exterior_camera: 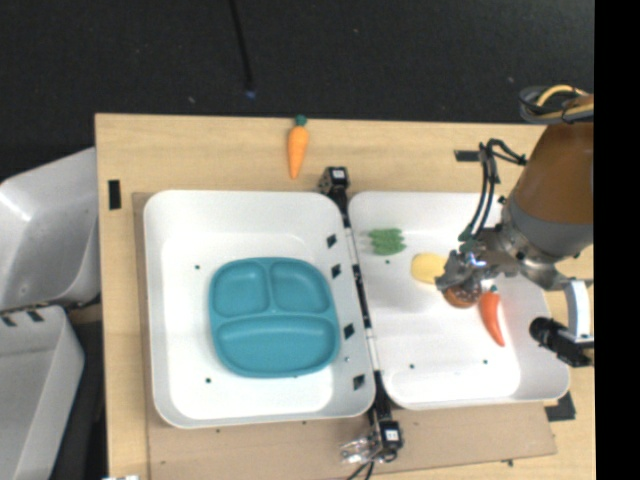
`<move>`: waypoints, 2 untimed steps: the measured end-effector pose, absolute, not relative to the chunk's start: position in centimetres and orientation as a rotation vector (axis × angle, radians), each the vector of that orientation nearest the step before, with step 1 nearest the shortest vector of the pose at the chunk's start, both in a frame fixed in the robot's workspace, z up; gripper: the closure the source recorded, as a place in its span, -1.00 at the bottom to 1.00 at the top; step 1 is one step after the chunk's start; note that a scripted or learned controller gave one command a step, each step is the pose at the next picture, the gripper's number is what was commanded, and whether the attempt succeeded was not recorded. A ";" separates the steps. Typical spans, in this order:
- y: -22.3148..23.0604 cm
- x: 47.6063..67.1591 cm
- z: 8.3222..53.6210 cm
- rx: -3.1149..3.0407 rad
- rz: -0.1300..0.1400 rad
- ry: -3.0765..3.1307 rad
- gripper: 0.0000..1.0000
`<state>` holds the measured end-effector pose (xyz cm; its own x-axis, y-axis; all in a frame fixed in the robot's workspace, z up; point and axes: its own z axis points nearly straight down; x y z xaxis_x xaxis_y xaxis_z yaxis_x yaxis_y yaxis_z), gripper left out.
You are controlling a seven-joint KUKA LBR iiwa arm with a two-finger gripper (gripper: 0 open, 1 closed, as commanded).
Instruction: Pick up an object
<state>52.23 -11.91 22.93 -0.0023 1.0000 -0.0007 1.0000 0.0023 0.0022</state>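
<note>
From my remote station I see the gripper (462, 280) low inside the right bin (440, 368), and I take this bin as my landmark. The gripper sits near the bin's middle, a little toward the far side. Directly under it lies a small brown round object (462, 298), touching or almost touching the tool. A yellow piece (428, 266) lies just beside the gripper, on the side facing the left bin (170, 368). A red-orange carrot-like piece (491, 318) lies on the other side, slightly nearer to the bin's front edge. A green leafy piece (385, 239) rests closer to the bin's far corner by the divider.

I cannot tell how wide the gripper stands, because its tip is dark and blurred, and I cannot say that it grips something.

I can read no label or writing anywhere.

The left bin holds a blue divided plate (272, 316). An orange carrot (297, 148) lies on the bench (200, 153) beyond both bins.
</note>
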 end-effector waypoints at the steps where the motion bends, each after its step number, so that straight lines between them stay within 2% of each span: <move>1: -6.1 53.1 22.8 2.213 0.004 2.230 1.00; 2: -0.1 55.2 23.4 2.212 0.004 2.231 1.00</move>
